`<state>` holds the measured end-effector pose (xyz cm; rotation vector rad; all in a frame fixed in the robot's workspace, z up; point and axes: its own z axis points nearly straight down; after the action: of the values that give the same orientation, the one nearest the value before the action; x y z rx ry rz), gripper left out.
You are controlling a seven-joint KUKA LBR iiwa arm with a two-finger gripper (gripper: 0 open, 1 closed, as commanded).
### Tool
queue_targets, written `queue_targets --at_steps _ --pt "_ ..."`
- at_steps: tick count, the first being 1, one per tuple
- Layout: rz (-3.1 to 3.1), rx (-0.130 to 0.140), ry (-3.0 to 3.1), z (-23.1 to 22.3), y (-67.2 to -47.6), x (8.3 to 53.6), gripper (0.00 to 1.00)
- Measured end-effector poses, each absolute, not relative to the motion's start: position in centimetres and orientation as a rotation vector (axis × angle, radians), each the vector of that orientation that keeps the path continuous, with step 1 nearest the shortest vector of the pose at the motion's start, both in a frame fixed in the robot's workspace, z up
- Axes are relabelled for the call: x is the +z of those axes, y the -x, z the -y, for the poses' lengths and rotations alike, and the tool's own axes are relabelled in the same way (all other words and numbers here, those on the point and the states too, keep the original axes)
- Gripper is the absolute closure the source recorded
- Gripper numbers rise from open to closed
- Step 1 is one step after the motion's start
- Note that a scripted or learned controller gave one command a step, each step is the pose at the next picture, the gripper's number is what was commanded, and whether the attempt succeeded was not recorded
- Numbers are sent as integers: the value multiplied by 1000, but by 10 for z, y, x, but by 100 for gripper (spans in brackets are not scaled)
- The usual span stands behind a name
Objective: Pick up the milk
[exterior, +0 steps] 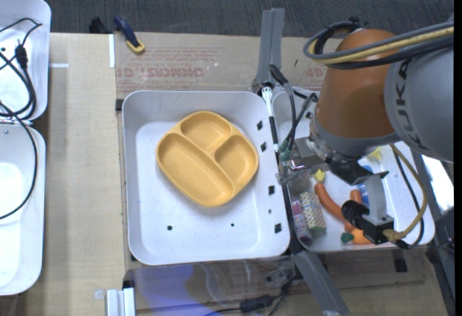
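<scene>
White and blue is all we can make out of the milk [370, 196]: a small boxy thing with a pale face and a blue patch. It lies in the right bin [413, 188], towards that bin's right half. Most of it is covered by robot hardware, so we cannot read its shape or tell whether it stands or lies flat.

The arm [426, 102] reaches in from the right and bends down over the right bin, its orange band [357, 84] hanging broad above the bin's far half. The gripper [338, 165] sits below that band, low over the bin's middle and just left of the milk. We cannot tell whether the claw is open or closed, and we see nothing held in it.

Around the milk the bin is crowded. An orange carrot [328, 200] lies slantwise just left of it. A patterned packet [310, 212] lies beside the carrot against the bin's left wall. A second orange piece [354, 211] sits close by the milk's near side, and a yellow scrap [377, 156] shows beyond it under the wrist. Grey cables loop across the bin's right side.

The left bin [137, 185] holds a yellow divided plate [208, 157], well apart from the milk. On the bench beyond the bins lies a blue-handled clamp [128, 34]. At the far left are white trays [22, 235] with black wires.
</scene>
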<state>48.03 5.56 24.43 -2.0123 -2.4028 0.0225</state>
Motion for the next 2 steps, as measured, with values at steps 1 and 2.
queue_targets --at_steps 1,2 --pt "2646 12 1682 -72 -478 232 100" --pt "2939 5 1101 -75 -479 253 100"
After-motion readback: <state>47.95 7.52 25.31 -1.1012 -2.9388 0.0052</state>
